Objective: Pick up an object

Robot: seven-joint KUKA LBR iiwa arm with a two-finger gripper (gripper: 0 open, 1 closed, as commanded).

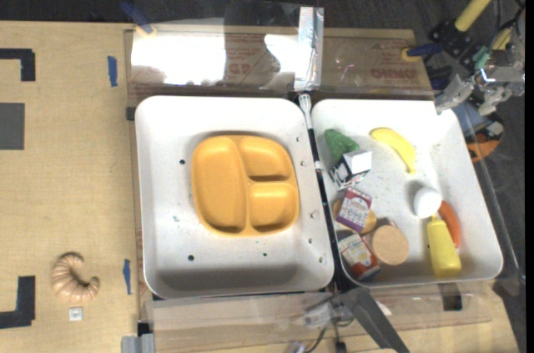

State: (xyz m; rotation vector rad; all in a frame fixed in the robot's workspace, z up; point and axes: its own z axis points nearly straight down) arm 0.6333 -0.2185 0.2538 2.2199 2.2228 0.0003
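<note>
My jaws [488, 88] sit at the top right edge, just past the far right corner of the right white bin [480, 201]; can't tell how they stand or whether they hold anything. Nearest them in that bin lies a yellow plastic banana [395, 147], then a white round cap [425, 199], a yellow bottle [442, 247] and an orange carrot-like piece [450, 222]. Farther off, the left white bin [158, 176] holds a yellow divided tray [244, 183].

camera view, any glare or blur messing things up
Camera view: strong white glare on the clear sheet behind the left bin; the tool at the right edge is soft and hard to read; the tray and banana are evenly lit and fairly sharp.
</note>
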